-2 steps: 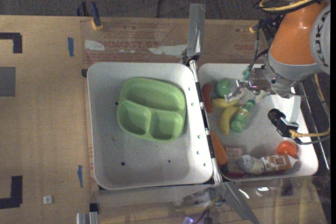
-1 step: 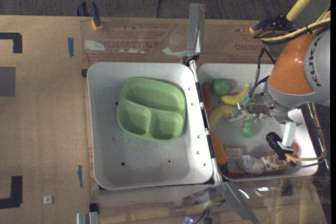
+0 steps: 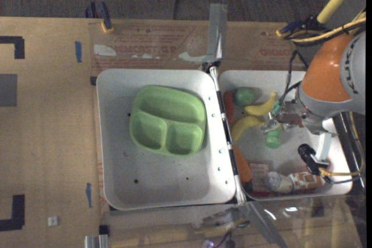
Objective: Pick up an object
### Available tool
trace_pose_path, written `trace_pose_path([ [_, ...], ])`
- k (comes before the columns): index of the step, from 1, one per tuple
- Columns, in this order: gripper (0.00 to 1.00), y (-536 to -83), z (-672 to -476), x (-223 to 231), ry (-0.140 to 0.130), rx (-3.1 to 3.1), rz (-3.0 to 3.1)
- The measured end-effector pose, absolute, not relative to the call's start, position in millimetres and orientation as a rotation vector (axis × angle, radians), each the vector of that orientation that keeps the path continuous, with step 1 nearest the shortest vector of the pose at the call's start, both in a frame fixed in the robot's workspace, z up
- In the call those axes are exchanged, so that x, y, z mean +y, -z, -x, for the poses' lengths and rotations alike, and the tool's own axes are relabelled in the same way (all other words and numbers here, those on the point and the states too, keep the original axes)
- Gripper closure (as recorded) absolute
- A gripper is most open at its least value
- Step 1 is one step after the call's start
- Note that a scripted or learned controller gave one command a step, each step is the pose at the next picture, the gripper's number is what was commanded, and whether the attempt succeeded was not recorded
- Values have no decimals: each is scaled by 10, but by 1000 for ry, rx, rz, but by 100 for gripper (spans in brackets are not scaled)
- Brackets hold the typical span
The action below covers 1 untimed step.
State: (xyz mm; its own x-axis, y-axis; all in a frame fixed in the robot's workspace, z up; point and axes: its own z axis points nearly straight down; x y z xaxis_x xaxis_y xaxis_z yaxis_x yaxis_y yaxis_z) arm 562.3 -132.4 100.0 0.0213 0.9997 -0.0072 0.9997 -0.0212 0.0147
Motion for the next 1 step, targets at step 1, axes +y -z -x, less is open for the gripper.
trace_pose_path([
  [1,100,-1843,-5147,-762,-1,2350,-2084],
])
